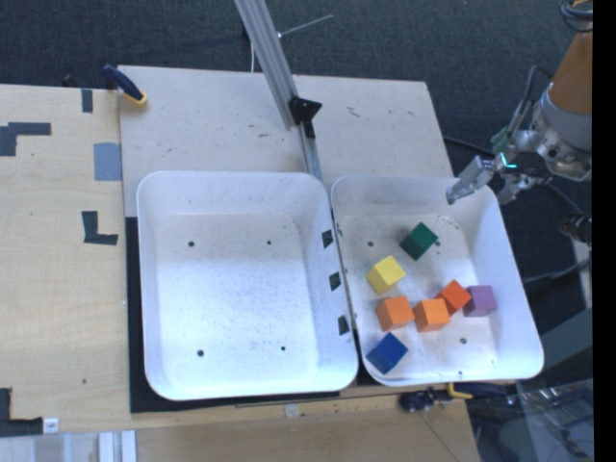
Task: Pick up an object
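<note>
Six matte cubes (420, 242) in glossy right bin (500, 248); metal gripper (478, 177) at far rim, fingers apart, unladen.

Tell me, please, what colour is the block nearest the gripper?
Green, seen in the camera view.

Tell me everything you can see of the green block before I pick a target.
The green block is a small cube, dark green and matte, possibly wood or foam. It sits in the right bin, in its upper part, turned diagonally to the bin walls. Nothing touches it: the yellow block lies apart, lower left. The hand is over the bin's top right rim, apart from the block.
</note>
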### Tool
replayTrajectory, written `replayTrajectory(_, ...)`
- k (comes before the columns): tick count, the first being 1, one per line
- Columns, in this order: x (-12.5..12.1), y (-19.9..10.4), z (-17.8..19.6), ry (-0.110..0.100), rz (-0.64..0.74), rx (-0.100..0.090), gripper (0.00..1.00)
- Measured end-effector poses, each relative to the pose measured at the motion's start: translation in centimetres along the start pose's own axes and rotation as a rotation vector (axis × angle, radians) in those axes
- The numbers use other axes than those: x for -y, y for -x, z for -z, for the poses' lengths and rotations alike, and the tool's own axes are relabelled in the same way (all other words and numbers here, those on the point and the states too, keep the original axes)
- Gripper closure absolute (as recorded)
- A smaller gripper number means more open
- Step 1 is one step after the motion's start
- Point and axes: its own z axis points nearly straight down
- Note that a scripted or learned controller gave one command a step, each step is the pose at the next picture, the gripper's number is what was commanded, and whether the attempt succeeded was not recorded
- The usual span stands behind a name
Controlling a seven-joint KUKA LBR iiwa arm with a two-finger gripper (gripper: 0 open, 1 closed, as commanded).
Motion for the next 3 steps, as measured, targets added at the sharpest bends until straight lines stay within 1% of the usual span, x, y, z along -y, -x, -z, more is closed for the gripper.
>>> replayTrajectory(1, -0.1, 0.0, 0.3, 0.005, 0.001, 0.001, 0.00)
replayTrajectory(2, 0.7, -0.7, -5.7, -0.002, 0.001, 0.001, 0.00)
replayTrajectory(3, -0.1, -0.2, -11.4, -0.001, 0.000, 0.001, 0.00)
